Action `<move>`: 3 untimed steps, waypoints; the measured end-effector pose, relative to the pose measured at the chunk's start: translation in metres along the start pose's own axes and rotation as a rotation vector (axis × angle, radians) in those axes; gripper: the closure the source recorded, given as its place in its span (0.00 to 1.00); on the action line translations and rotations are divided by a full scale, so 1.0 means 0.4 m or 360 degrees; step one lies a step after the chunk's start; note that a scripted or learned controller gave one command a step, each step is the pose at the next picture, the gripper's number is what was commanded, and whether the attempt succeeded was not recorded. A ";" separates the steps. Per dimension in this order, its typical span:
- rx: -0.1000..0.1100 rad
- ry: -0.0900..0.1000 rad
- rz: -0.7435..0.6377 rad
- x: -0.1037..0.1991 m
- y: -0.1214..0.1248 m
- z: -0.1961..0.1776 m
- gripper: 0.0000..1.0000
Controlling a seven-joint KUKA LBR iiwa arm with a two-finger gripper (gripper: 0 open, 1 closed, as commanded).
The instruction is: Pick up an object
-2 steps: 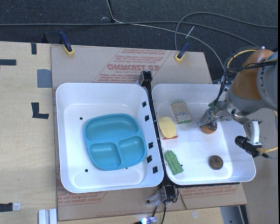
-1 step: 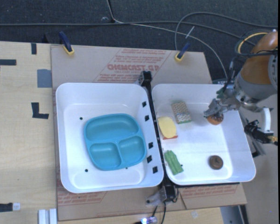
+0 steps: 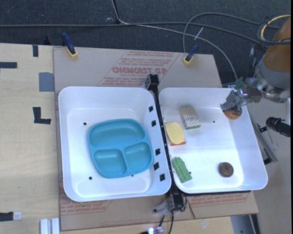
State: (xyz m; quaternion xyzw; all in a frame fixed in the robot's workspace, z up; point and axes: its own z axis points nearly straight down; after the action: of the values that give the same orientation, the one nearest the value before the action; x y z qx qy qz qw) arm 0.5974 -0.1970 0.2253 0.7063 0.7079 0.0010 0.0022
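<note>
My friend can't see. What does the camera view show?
A robot arm's hand hovers at the right bin's far right edge, just above a small brown-orange thing. That bin has a yellow block, a speckled block, a green piece and a brown disc; the left bin holds a blue tray.

place: robot lab | showing: clamps (image 3: 69, 45) pinning cardboard (image 3: 136, 67) to bench (image 3: 14, 130); cables (image 3: 205, 28) trailing; arm (image 3: 276, 57) reaching in

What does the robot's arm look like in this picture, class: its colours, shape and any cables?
The arm is rounded and grey, with an orange band above the wrist. A yellow cable loops beside it. The gripper at its end is small, grey and metallic.
</note>
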 end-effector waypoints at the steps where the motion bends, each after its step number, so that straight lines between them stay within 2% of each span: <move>1: 0.0005 0.0002 0.0001 0.001 0.002 -0.067 1.00; 2: 0.0008 0.0006 -0.0006 0.136 -0.022 -0.083 1.00; 3: 0.0012 0.0004 -0.0004 0.280 -0.065 -0.049 1.00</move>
State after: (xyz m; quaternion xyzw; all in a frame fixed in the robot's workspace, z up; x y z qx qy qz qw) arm 0.5712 -0.0851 0.2446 0.7053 0.7089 -0.0009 -0.0014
